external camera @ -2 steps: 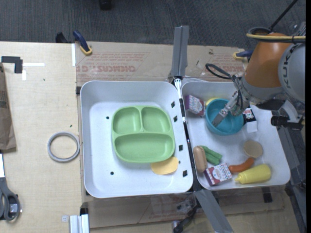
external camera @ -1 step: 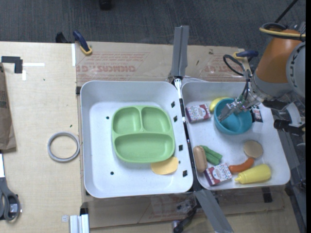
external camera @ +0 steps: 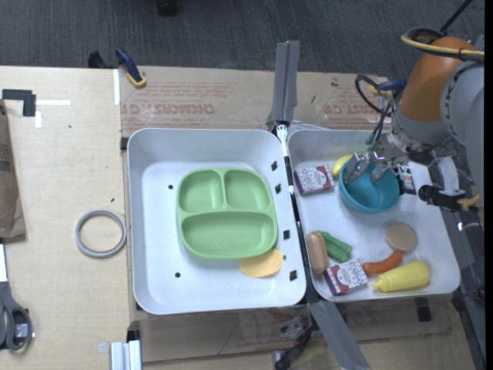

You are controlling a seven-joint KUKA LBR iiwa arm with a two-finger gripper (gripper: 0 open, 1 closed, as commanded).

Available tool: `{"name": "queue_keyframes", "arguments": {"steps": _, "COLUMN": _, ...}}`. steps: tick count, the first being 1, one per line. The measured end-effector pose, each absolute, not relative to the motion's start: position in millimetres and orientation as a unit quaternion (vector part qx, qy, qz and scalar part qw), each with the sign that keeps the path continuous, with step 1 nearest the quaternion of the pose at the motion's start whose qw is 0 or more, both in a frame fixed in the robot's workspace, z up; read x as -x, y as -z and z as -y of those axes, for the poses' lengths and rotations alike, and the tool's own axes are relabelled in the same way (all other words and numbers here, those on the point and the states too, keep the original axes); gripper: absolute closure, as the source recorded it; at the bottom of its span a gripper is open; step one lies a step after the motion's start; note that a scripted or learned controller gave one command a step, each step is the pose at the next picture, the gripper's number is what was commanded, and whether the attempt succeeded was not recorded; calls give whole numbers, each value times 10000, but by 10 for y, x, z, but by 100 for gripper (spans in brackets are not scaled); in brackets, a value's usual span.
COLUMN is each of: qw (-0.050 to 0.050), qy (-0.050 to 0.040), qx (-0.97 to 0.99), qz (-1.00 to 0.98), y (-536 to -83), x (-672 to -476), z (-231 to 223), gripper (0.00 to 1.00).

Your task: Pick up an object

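Right now claw (external camera: 370, 168) sits in the blue bowl (external camera: 371, 193), spread unclear; bowl's prob. rigid, light, slick, so you grip its rim.

We see the gripper (external camera: 368, 166) poised over the blue bowl (external camera: 371, 193) in the right bin (external camera: 443, 230), beside a banana (external camera: 341, 164) and a small carton (external camera: 313, 179). Nearer us lie a hot dog (external camera: 316, 252), a carrot (external camera: 382, 264) and a yellow bottle (external camera: 401, 277). The left bin (external camera: 146, 230) holds a green divided plate (external camera: 227, 212)
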State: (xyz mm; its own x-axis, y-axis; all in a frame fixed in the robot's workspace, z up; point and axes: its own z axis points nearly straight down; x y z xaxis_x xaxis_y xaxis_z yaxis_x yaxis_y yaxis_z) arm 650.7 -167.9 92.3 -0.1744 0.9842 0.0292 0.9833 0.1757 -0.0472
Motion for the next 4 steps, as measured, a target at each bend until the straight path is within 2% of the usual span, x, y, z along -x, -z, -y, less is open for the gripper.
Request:
{"name": "queue_keyframes", "arguments": {"steps": 1, "qw": 168, "qy": -96, "qx": 6192, "qz": 7850, "y": -926, "x": -6467, "z": 1631, "gripper": 0}}
{"name": "queue_keyframes", "arguments": {"steps": 2, "qw": 228, "qy": -109, "qx": 6787, "qz": 7340, "y": -921, "x": -6504, "z": 1644, "gripper": 0}}
{"name": "queue_keyframes", "arguments": {"steps": 3, "qw": 0, "qy": -5, "qx": 6653, "qz": 7466, "y": -918, "x": -6121, "z": 1276, "gripper": 0}}
{"name": "queue_keyframes", "arguments": {"steps": 4, "qw": 8, "qy": -7, "qx": 6692, "qz": 7431, "y": -913, "x": -5490, "z": 1080, "gripper": 0}}
